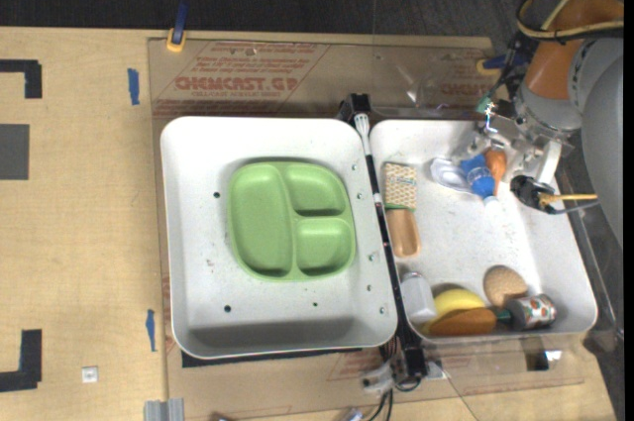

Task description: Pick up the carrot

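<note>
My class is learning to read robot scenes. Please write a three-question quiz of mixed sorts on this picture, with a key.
1. True or false: the green divided plate lies in the right bin.
2. Which thing is the gripper over? A) a small orange piece beside a blue one B) the yellow fruit C) the brown loaf
3. Fill in: the yellow fruit sits near the right bin's ____ edge in the camera view.

Key: 1 false, it lies in the left bin. 2 A. 3 lower.
</note>
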`<state>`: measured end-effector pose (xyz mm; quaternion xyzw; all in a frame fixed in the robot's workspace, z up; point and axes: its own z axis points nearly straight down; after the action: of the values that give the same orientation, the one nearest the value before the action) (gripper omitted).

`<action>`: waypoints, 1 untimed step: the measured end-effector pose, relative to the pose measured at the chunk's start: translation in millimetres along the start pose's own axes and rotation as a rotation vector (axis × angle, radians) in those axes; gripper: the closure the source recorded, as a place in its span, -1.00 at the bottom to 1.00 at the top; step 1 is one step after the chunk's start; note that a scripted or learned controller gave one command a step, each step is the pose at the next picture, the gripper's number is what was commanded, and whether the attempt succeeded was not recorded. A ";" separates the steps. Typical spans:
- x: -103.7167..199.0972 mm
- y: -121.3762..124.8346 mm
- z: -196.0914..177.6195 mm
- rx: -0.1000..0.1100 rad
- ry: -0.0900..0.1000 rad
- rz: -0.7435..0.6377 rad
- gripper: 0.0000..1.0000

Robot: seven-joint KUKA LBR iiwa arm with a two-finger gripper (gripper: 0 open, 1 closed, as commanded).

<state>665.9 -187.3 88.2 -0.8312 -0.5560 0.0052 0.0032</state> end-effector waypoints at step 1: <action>-20.9 -20.0 -1.6 -0.005 0.030 0.220 -1.00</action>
<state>639.5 -198.9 90.1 -0.8872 -0.4613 -0.0083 0.0089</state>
